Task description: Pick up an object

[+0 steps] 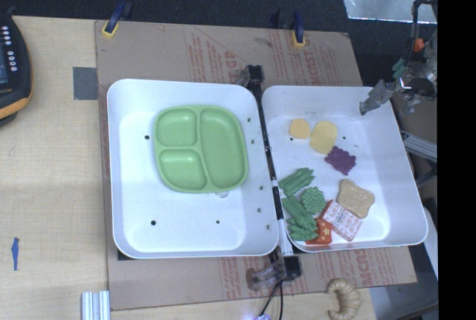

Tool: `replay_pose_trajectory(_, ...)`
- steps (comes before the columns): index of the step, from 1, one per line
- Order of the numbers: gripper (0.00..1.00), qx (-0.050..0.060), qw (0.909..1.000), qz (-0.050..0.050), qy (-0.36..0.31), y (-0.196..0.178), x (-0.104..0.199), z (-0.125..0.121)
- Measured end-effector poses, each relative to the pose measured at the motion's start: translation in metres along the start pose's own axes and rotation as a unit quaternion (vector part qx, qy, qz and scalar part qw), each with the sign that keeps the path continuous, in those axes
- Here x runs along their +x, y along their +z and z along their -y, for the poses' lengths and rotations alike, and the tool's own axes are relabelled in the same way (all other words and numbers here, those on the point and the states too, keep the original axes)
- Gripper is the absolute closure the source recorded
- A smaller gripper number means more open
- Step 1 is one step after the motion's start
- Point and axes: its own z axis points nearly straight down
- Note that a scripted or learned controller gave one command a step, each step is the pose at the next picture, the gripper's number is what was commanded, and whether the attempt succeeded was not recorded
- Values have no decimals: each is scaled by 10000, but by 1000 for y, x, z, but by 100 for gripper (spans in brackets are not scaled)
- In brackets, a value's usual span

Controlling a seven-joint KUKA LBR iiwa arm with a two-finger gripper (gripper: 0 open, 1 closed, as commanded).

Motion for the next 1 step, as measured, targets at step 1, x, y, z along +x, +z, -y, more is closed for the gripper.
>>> replay_pose_trajectory(1, 0, 49, 10000, -20, -29, 155, 52, -5)
